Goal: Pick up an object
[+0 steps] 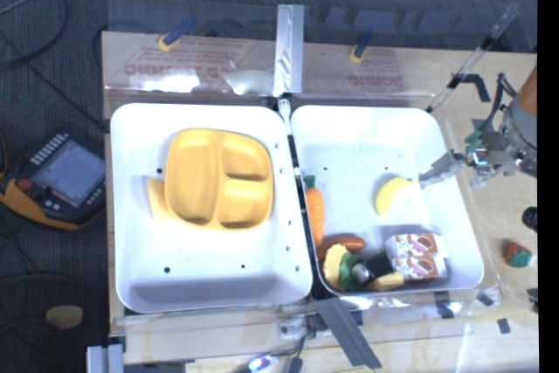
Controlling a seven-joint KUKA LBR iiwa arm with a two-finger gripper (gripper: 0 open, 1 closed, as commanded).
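a yellow lemon-like object [394, 194] is lying in the right bin [367, 131], in its right middle part, apart from the other items. this object is serving as the landmark for what follows. just to its right, a grey finger [439, 169] of the gripper [454, 163] is reaching over the bin's right wall, its tip sitting close beside the object but not around it. nothing is showing between the fingers, and how wide they are standing cannot be told at this angle. further right of the object, the wrist of the arm [507, 144] is hanging over the table [502, 214] outside the bin.

below the object and slightly right, a small red and white carton [417, 256] is lying near the bin's front right corner. below and to the left of the object, a cluster of toy food [354, 262] is resting along the front wall, with dark, red and yellow pieces touching one another. left of the object, an orange carrot [314, 212] is lying lengthwise against the bin's left wall.

far to the left of the object, the left bin [140, 275] is carrying a yellow divided tray [217, 177]. to the right of the object and lower, a small red and green item [517, 254] is lying on the table.
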